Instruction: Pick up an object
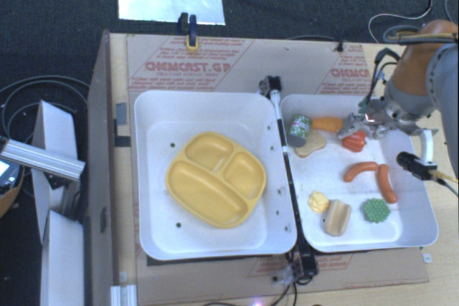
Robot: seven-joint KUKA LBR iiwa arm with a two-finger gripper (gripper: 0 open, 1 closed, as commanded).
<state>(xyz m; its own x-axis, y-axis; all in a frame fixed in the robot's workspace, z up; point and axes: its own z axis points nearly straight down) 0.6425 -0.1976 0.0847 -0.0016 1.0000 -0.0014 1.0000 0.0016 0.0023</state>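
Note:
The right bin (419, 226) holds several toy foods. At its back lie a green can (299, 127), an orange carrot (328, 124), a beige slice (310, 145) and a red piece (353, 143). Two sausages (360, 170) (387, 184) lie in the middle. Near the front are a yellow piece (318, 201), a tan bread piece (336, 217) and a green broccoli (375, 210). My gripper (358, 128) reaches in from the right and hangs right at the red piece's upper edge, beside the carrot's right end. I cannot see whether it touches either one.
The left bin (154, 154) holds a yellow divided plate (216, 178). A ridge (283, 154) separates the two bins. The grey arm with its orange band (423, 64) crosses the right bin's back right corner. A black part (416, 166) juts over that bin's right side.

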